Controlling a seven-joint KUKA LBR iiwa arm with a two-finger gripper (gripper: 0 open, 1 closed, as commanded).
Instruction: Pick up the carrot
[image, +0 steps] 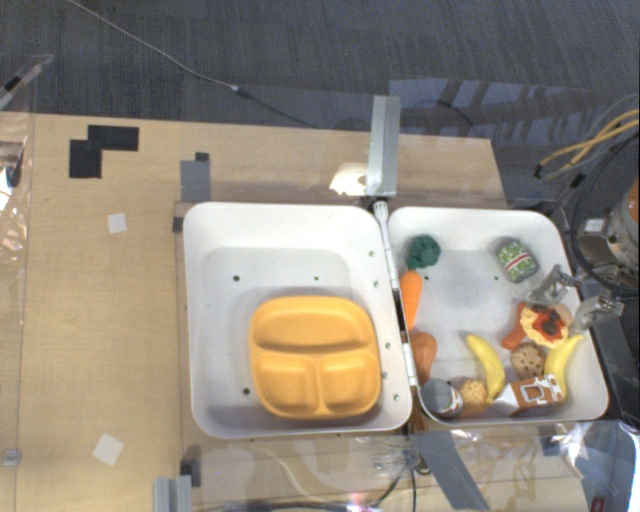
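- Along the right bin's (470, 225) front edge, nearest the camera, sit a small tin (441, 398), a cookie (472, 391) and a little carton (535, 392); its print is too small to read.
- The gripper (572, 296) hangs over that bin's right rim, fingers slightly apart, nothing between them, just above a pizza slice (545, 323).
- The carrot (410, 297) lies against the bin's left wall, green top (423, 251) pointing away.
- The left bin (215, 300) holds a yellow divided tray (313, 355).

Arm (625, 235) cut off, right edge.
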